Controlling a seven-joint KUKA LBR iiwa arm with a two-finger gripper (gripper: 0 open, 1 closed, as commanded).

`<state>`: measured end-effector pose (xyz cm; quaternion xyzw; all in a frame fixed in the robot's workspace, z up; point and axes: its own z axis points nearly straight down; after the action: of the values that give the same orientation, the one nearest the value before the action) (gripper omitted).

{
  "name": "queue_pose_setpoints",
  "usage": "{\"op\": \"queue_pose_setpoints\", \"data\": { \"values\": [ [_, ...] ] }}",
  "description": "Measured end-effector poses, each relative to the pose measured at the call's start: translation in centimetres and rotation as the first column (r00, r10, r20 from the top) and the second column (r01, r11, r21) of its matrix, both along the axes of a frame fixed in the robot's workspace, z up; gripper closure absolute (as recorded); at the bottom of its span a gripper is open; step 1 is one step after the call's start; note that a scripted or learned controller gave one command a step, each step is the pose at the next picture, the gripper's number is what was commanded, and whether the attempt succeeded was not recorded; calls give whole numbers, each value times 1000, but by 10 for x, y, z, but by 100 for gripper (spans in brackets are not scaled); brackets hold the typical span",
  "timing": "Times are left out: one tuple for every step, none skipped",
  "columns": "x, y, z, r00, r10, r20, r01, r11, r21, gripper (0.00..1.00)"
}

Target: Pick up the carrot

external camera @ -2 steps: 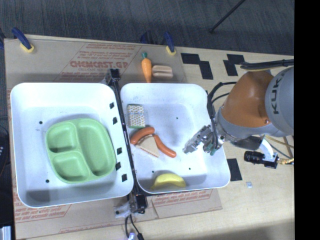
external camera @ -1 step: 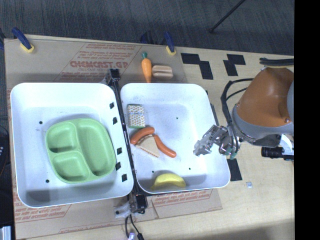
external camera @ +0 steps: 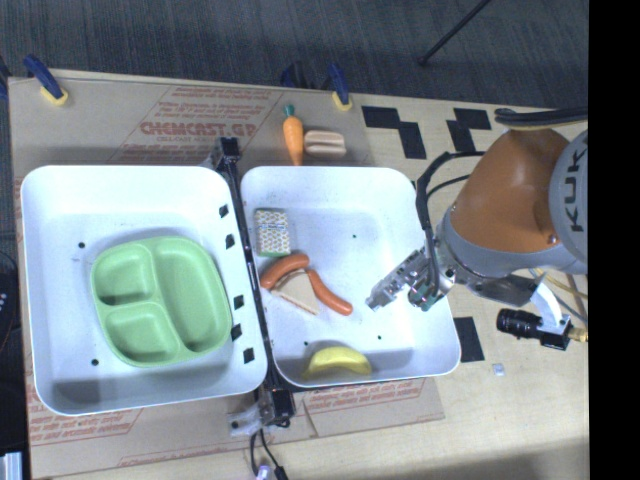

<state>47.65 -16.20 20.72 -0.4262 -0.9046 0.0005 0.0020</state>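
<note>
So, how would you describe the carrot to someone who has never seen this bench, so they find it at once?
Start at the right bin and look just beyond its far rim, on the brown bench. The carrot lies there beside a small toy sandwich. It is orange and tapered with a green top, unlike the pale, layered sandwich.

I work in a robotics lab, not a kitchen. My desk (external camera: 180, 118) is covered with printed cardboard sheeting held down by blue clamps (external camera: 45, 80) along its far edge, well away from my fingers (external camera: 398, 290). Two shallow white bins (external camera: 60, 198) sit side by side, joined by black clips (external camera: 229, 151), and my fingers hang over the nearer one. Black square markers (external camera: 390, 123) are printed on the desk beyond them. The food beside my fingers is plastic toy food, such as a banana (external camera: 338, 361). Dark carpet (external camera: 200, 18) lies past the desk.
</note>
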Motion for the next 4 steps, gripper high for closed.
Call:
{"op": "queue_pose_setpoints", "data": {
  "values": [
    [0,58,-2,997,-82,0,82,997,-1,100],
    [0,57,-2,997,-83,0,83,997,-1,0],
    [94,21,-41,995,-98,2,98,995,-2,0],
    [124,68,38,999,-45,4,45,999,-1,0]
  ]
}}
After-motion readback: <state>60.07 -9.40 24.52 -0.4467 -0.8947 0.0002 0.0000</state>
